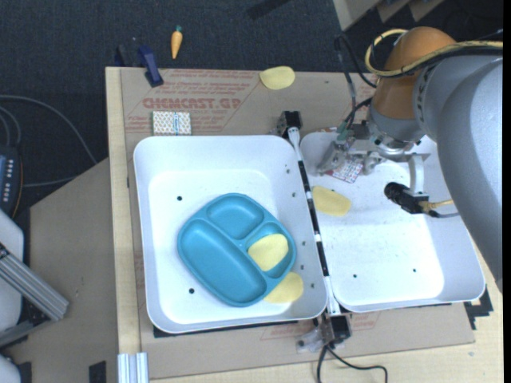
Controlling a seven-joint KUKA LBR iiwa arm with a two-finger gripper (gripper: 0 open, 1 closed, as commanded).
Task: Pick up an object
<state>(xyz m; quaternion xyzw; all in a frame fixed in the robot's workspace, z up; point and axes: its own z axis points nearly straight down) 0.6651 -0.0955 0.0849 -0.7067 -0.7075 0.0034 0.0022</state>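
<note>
The grey arm (467,126) with its orange band reaches in from the right and bends down over the far left corner of the right bin (399,278). Its gripper (351,162) sits low there, above or on a small packet with pink print (348,171). Whether the jaws are released or clenched on that packet cannot be told, since the wrist hardware covers them.

Just in front of the packet, a yellow chip-shaped piece (331,202) lies flat on the right bin's floor, close to the divider between the two bins.

In the left bin (160,182) rests a blue divided plate (223,250), tilted diagonally. A second yellow piece (270,250) lies in the plate's small right-hand compartment, and a third (286,290) lies on the bin floor touching the plate's near right edge.

On the table (120,238) beyond the bins lie another yellow piece (277,77), a small patterned packet (172,122), and a blue clip-like item (149,66). A little orange carrot-shaped toy (176,42) lies on the dark floor past the table's far edge.
</note>
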